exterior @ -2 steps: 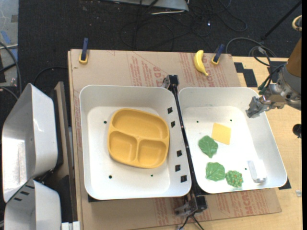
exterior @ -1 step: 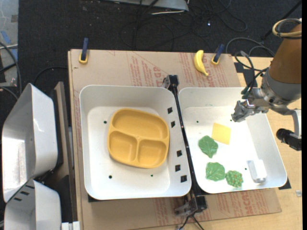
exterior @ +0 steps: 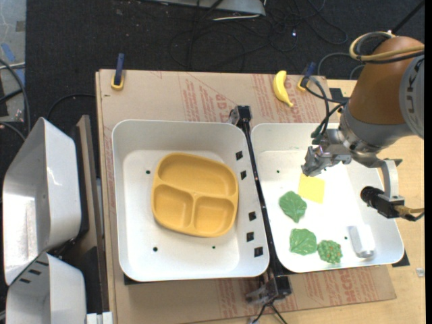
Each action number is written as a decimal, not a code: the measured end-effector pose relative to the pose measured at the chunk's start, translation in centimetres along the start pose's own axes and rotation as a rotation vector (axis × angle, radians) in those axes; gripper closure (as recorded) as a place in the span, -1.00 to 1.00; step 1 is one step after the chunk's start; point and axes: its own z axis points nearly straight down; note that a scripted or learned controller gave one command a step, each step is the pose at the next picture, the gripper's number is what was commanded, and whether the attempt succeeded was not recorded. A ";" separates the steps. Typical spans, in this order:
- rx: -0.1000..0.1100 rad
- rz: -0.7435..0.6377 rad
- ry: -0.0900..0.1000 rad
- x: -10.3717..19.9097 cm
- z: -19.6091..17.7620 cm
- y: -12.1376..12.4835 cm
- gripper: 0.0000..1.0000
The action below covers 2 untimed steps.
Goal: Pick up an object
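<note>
While the gripper [exterior: 314,169] hovers over the yellow card [exterior: 312,189] in the right bin [exterior: 388,248], its state is unclear.

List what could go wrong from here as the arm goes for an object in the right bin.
1. The yellow square lies flat and thin right under the gripper, so the fingers may slide over it and close on nothing.
2. The green leaf sits just beside that square; a descent slightly off could nudge or pinch it instead.
3. The gripper works near the right bin inner wall, so a sideways move might bump the rim.
</note>
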 end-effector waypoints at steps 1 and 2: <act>0.000 -0.002 0.001 5.8 0.8 0.0 1.00; -0.002 -0.002 0.000 11.4 1.2 0.4 1.00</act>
